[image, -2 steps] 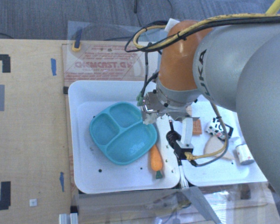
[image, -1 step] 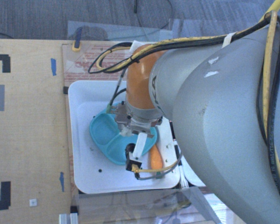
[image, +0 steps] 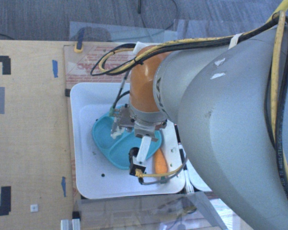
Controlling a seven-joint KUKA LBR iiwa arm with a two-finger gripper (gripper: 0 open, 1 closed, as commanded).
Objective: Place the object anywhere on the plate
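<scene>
Gripper over blue plate, grasp unclear; orange object beside plate in white bin.

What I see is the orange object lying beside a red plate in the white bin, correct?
The plate is teal, not red. The camera view shows the orange object lying beside it in the white bin.

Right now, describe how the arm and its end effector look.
Bulky, rounded grey arm with an orange band above the wrist. Black and yellow cables run along its top, wrapped once in white tape. The end effector is a small metallic block.
</scene>
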